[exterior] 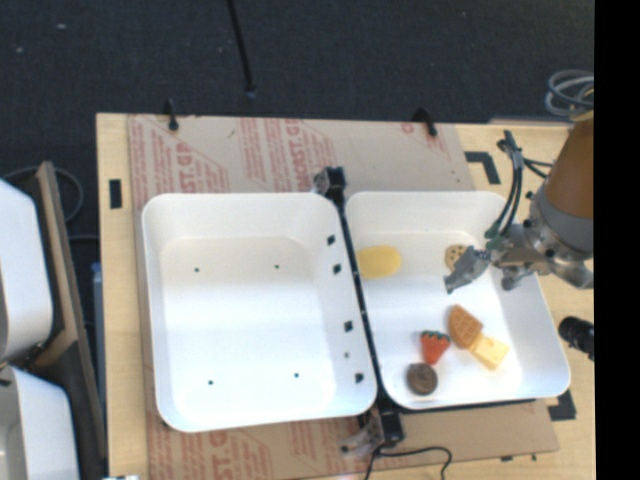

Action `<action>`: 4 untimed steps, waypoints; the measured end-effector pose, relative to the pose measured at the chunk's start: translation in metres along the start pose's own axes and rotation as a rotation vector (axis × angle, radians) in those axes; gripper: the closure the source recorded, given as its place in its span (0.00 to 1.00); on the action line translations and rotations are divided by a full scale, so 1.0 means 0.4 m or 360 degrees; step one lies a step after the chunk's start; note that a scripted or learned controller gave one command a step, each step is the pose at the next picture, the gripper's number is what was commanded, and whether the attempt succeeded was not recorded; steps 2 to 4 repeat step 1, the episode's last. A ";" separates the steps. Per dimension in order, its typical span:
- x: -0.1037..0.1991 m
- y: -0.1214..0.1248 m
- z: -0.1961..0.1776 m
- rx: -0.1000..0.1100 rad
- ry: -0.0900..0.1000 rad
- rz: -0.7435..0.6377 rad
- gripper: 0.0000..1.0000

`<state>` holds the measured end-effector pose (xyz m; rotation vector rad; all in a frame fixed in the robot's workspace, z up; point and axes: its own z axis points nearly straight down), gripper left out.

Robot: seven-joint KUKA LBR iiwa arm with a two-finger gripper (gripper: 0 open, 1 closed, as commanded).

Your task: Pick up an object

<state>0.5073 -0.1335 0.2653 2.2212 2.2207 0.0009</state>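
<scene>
— Dark carpet surrounds the table (120,268); what's in the right bin (520,298)?
— A yellow disc (379,261), a strawberry (433,346), a waffle piece (465,325), a cheese cube (489,352) and a brown lump (421,378).
— And the claw (488,268)?
— Above the bin's upper right, fingers spread, gripping nothing, beside a speckled cookie (457,254).

Grey arm (572,203) from the right, orange band above wrist; gripper (482,269) low, pointing left

Cardboard sheet (260,153) under the bins: red printed lettering, upside down and blurred, reading roughly "LTD"
Other readable text: none legible
</scene>
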 end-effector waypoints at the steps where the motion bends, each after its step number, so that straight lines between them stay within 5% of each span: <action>1: -0.095 0.180 0.156 0.0005 -0.0001 0.0002 0.00; 4: -0.095 0.180 0.156 0.0005 -0.0001 0.0002 0.00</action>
